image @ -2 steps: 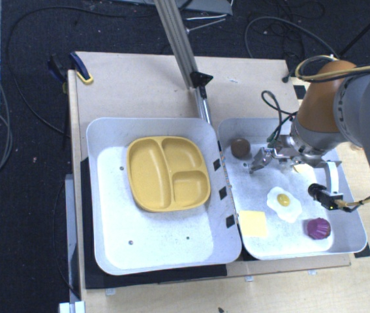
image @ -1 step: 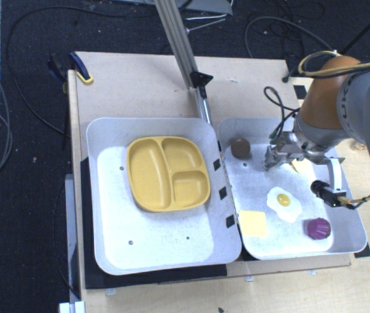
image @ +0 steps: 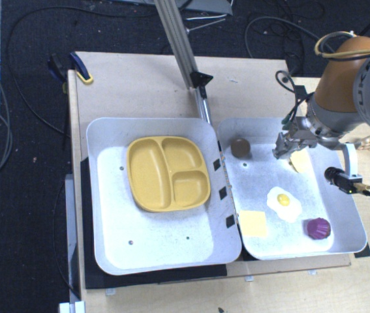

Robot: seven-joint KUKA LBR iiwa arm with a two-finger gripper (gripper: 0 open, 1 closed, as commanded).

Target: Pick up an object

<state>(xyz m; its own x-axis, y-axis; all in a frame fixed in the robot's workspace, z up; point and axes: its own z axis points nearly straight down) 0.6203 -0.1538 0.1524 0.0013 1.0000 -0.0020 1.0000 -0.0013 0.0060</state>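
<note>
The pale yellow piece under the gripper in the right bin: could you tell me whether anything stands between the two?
Nothing visible does. The gripper hangs right at the pale yellow piece, partly covering it. The brown round piece lies apart toward the left bin, and the fried egg lies nearer the camera.

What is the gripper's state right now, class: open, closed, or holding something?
Gripper: low over the right bin, beside a pale yellow piece; its state cannot be told.

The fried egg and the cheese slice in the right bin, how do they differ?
The fried egg is round-edged and white with a raised yellow yolk; the cheese slice is square, flat and pale yellow all over. The fried egg lies nearer the purple object, the cheese slice nearer the bin's left wall. Both lie flat on the right bin floor, apart from the pincer.
</note>
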